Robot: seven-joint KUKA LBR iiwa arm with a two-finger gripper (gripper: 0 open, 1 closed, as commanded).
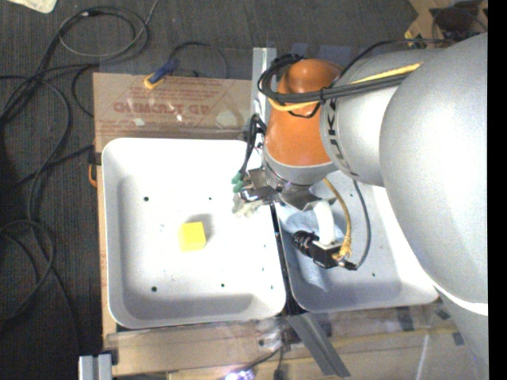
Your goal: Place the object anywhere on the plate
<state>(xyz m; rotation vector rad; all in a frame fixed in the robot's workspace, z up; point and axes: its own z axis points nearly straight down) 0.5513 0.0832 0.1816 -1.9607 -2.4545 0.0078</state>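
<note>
A robotics lab: 2 white bins [119,212] sit on a makeshift desk [198,343] over dark carpet [47,70], with loose black cables [103,30] trailing and cardboard [174,105] laid underneath.

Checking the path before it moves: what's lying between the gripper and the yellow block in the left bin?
Nothing: in the camera view, bare white bin floor runs between the gripper and the yellow block.

The arm [412,125] hides most of the right bin [372,287] and runs off the right edge.
</note>
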